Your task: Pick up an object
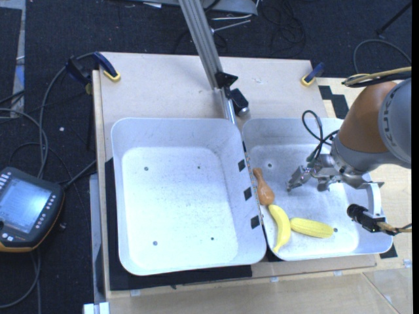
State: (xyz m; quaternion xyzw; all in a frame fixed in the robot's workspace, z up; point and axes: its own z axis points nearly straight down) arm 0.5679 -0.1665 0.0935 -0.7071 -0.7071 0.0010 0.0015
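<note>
Gripper (302,177) hovers in right bin (366,246), fingertip detail too small.

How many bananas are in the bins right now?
2, both in the right bin near its front edge: one banana curves along the divider side, the other banana lies just to its right. The arm may hide more.

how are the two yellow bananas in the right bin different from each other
The curved banana bends in an arc and runs mostly up and down the view; the straighter banana lies nearly across it. The curved banana sits close to the bin's left wall, near the orange-brown item; the straighter banana lies nearer the middle. Both are yellow, lie flat in the right bin and almost meet at their upper ends.
</note>
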